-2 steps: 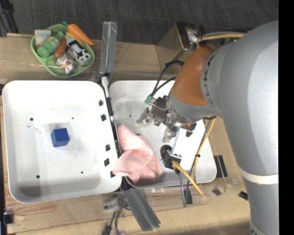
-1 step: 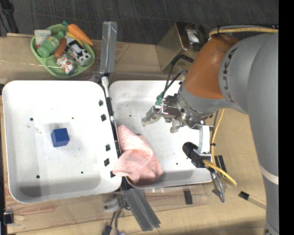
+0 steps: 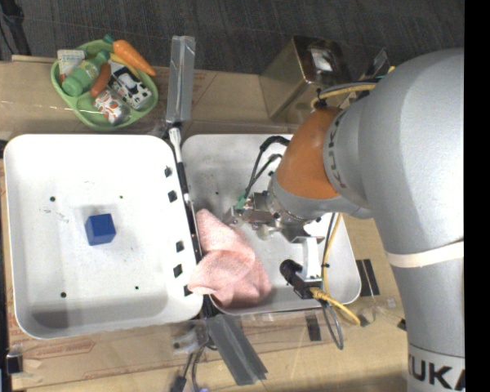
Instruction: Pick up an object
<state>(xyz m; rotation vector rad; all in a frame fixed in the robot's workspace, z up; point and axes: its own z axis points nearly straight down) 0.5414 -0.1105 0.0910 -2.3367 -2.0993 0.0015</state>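
Where it hangs just above the pink cloth (image 3: 226, 260), the end effector (image 3: 253, 216) — spread unreadable

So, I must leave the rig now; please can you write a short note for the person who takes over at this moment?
Gripper: low in the right bin, beside the pink cloth; whether the fingers are open or shut cannot be told, and nothing is seen held.
Things: pink cloth lies crumpled at the right bin's left side, by the divider. Blue cube sits alone in the left bin. A green bowl of toy food stands outside the bins, at the far left.
Done: arm is down in the right bin.
Left: grasp an object and lift it.
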